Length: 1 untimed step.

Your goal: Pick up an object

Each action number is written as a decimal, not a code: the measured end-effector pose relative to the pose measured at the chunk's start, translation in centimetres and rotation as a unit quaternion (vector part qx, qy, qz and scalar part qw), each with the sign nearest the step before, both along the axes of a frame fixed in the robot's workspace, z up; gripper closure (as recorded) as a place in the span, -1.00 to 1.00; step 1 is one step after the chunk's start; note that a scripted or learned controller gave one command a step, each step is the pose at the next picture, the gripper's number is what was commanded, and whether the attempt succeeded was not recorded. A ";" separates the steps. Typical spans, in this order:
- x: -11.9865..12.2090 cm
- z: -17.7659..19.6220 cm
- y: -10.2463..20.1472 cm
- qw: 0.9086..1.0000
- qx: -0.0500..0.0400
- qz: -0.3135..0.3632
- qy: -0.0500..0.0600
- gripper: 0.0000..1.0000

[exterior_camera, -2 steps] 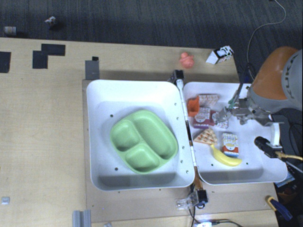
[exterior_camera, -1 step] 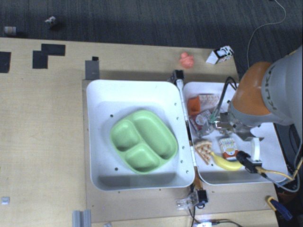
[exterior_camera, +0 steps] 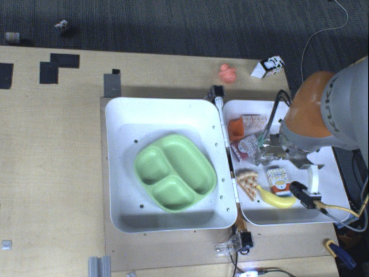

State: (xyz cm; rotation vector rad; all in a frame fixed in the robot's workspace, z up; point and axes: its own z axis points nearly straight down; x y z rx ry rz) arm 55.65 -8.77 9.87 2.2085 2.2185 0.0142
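One banana [exterior_camera: 275, 198] just below gripper [exterior_camera: 270, 153].

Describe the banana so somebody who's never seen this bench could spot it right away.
Find the two shallow white bins; take the right-hand white bin, where the grey arm reaches in. Along its near edge lies the curved yellow banana, beside the striped orange-and-white snack item and just below the small red-and-white packet. It is the only plain yellow, crescent-shaped thing there.

Wooden bench [exterior_camera: 52, 154] under two white bins [exterior_camera: 115, 154]
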 end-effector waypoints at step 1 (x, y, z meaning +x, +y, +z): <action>0.0 0.0 0.0 1.000 0.000 0.000 0.000 -1.00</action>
